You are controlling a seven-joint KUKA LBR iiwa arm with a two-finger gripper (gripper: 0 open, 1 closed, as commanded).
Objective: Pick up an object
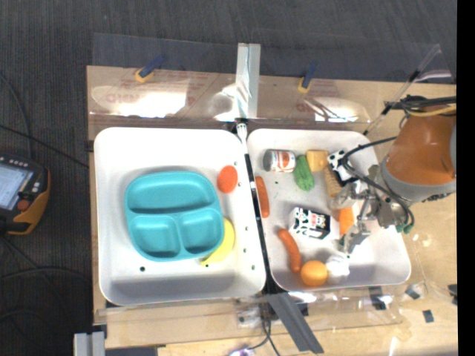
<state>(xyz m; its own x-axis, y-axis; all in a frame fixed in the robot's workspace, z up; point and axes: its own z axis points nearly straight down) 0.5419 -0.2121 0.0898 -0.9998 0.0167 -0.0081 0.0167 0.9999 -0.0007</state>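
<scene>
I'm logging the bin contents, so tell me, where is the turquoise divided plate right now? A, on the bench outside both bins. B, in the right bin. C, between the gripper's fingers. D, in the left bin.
D: the turquoise divided plate lies flat inside the left bin, beside a small orange ball.
</scene>
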